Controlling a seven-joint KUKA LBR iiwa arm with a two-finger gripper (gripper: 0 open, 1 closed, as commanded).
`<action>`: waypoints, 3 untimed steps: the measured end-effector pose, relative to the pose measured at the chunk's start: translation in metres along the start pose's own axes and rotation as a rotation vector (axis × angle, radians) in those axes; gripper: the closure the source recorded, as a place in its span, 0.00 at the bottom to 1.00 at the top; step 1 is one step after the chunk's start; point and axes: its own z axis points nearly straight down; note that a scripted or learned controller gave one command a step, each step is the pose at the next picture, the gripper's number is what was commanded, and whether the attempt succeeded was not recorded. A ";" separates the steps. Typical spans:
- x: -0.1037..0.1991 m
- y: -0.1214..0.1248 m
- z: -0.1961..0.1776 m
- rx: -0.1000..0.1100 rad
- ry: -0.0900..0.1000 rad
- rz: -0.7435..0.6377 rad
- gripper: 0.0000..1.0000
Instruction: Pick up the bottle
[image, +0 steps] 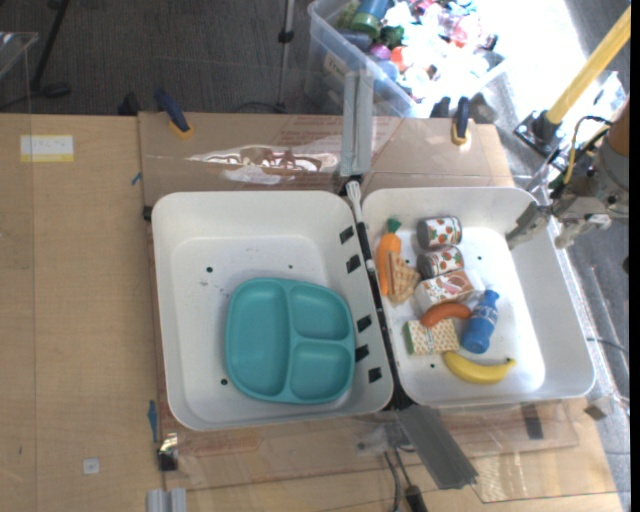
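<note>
**The blue bottle waits in the right bin**

The small blue plastic bottle with a white cap (481, 322) is in the shallow white right bin (560, 300), near the front; it leans a little, cap up and away from the camera. A curved yellow toy banana (479, 368) lies just in front of it, touching or almost touching its bottom end; a red toy sausage (444, 313) lies right beside it on the left, with a spotted cracker square (432, 337) under that; two short printed cans (440, 247) sit further back, and an orange toy carrot (387, 258) lies by the bin's left wall. The shallow white left bin (180, 300) holds a teal plastic plate with three sections (290, 340); both bins sit on the tan wooden bench (70, 300).

The bottle looks light and stiff, likely hollow plastic; its round smooth sides could slip or roll away if pinched off centre. The best place to hold it looks like the middle of its body, squeezing across the narrow way; the side away from the sausage has more room.

The grey arm comes in from the right and sits over the right bin's far right rim; the gripper (548, 222) hangs there, well apart from the bottle and holding nothing; I cannot tell how wide it is.
</note>
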 end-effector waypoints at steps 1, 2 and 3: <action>0.054 -0.049 0.081 0.002 0.000 0.105 0.00; 0.058 -0.047 0.119 -0.015 -0.003 0.082 0.00; 0.073 -0.051 0.131 -0.023 -0.003 0.051 0.00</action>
